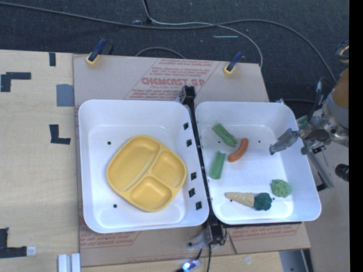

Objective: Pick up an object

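Over on the right edge of the right bin [295, 208] you've got the gripper [292, 140] poking in from the side. One grey finger sticks out over the bin's rim, but I honestly can't tell whether the fingers are spread or pressed together. Nothing is visibly between them. Down on that bin's floor sit two green sticks [224, 134] [217, 165], with an orange sausage-looking piece [238, 149] between them, well apart from the gripper. Nearer the front there's a cream cone [240, 197] touching a dark green broccoli [262, 201], and a lighter green broccoli [280, 188] just beside that. Your left bin [91, 152] holds a yellow divided plate [147, 173].
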Controlling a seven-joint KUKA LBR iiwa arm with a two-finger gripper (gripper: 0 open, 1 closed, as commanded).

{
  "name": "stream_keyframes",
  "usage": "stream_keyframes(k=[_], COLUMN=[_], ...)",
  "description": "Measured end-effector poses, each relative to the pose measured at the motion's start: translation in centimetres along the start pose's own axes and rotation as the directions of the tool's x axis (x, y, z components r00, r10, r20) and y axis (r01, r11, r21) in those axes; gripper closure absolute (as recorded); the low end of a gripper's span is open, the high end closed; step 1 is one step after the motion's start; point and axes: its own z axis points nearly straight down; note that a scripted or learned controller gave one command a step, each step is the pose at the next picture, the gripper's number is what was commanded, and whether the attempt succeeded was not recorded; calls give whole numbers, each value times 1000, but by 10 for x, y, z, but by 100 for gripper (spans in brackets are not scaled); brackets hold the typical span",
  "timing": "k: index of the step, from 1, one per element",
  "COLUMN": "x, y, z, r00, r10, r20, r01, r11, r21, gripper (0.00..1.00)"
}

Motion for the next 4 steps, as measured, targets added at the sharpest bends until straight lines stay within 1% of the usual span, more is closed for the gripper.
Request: stream_keyframes(k=[1, 2, 3, 4], x=[1, 3, 6, 6], y=[3, 2, 7, 7], z=[-7, 56, 118, 145], r00=[1000, 1000, 1000, 1000], r10=[-4, -4, -5, -5], r20=[3, 3, 3, 5], r01=[4, 4, 5, 5], r11=[1000, 1000, 1000, 1000], r21=[-13, -10, -11, -13], gripper=[0, 0, 0, 0])
